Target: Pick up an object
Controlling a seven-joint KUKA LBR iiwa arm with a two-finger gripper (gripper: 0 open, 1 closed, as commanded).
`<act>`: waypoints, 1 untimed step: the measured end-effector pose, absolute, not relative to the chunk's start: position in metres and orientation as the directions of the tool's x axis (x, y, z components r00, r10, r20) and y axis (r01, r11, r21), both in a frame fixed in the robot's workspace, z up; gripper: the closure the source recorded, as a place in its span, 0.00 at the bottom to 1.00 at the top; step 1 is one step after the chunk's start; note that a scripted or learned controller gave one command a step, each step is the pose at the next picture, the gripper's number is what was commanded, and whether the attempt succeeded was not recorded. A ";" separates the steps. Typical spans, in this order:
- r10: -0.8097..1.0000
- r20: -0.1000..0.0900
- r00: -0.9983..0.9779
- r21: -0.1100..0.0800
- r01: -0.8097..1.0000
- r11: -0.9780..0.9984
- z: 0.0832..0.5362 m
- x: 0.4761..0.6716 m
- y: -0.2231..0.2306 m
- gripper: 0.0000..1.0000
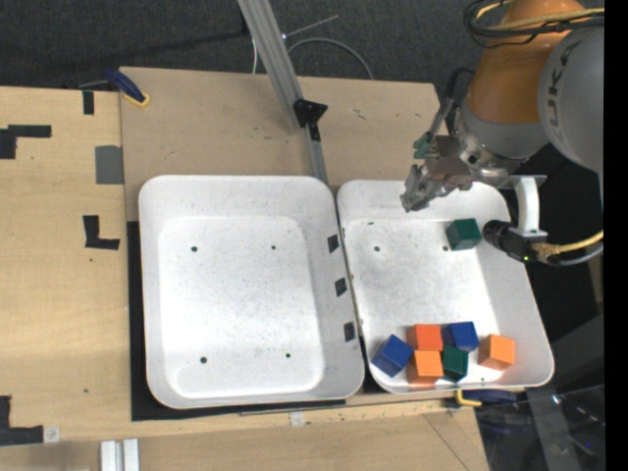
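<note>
Your gripper hovers over the right bin's far rim, fingers too blurred for you to tell open or closed, lone green block just beside it, blue, orange and green blocks clustered at the near edge.

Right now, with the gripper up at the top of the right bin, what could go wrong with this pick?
The gripper sits by the right bin rim, so descending could strike it. The lone green block lies off to its side, risking a miss. The clustered blocks touch, so fingers may not fit between.
</note>
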State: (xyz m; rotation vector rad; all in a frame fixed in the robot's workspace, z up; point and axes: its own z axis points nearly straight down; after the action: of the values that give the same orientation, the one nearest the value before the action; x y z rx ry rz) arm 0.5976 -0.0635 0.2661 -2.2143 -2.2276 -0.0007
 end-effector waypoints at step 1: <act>1.000 0.002 -0.006 -0.001 1.000 0.006 0.268 0.601 -0.010 1.00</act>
State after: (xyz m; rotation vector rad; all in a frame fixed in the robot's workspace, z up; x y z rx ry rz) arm 0.6011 -0.0097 0.2677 -2.2132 -2.2274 -0.0008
